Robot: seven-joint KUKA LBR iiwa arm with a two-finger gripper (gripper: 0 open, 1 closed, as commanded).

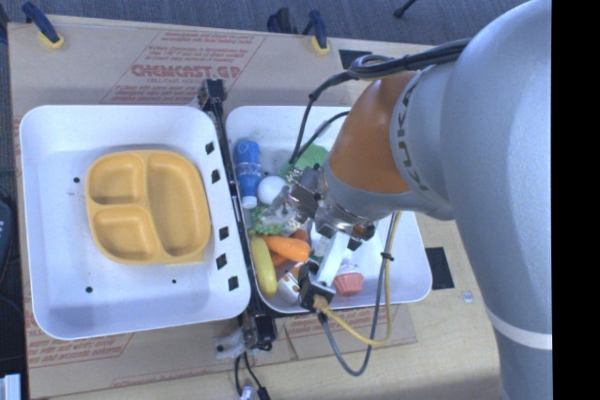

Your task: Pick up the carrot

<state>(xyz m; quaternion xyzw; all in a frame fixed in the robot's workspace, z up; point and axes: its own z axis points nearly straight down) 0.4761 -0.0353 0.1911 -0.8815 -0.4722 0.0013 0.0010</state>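
Observation:
An orange carrot (287, 248) lies in the right bin (412, 281), near its front left, beside a yellow banana (263, 267). The arm's wrist hangs low over this bin and covers much of it. My gripper (307, 222) sits just above the carrot's right end, among the clutter; the wrist hides its fingertips. Part of the carrot is tucked under the gripper body.
The left bin (37, 295) holds a yellow three-compartment plate (148, 204). In the right bin there are also a blue bottle (247, 163), a white ball (270, 189), green leafy items (312, 157) and a small pink cup (348, 284). A black divider runs between the bins.

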